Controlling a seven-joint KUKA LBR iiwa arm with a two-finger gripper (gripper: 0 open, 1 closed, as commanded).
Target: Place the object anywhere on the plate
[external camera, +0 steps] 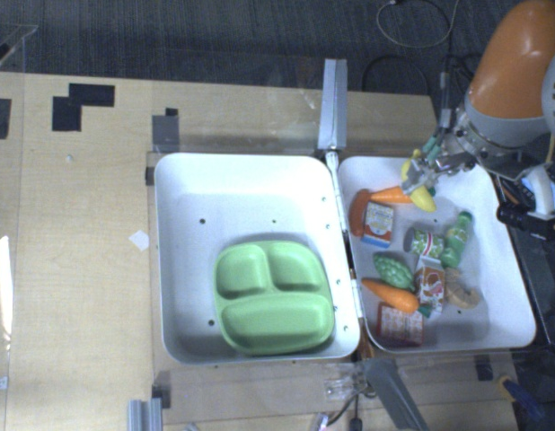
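Note:
A green plate (273, 296) with three compartments lies in the left white bin (183, 205), towards its front. The right bin (515, 308) holds several toy foods. My gripper (430, 171) hangs over the back of the right bin, directly at a yellow object (422, 194) that lies next to an orange carrot (388, 197). The gripper's body covers the yellow object's top, so I cannot make out whether it is held.
In the right bin lie a small carton (377, 224), a green can (426, 243), a green bottle (455, 236), a green vegetable (392, 270), a second carrot (392, 295) and a red packet (401, 325). A metal divider (332, 106) separates the bins.

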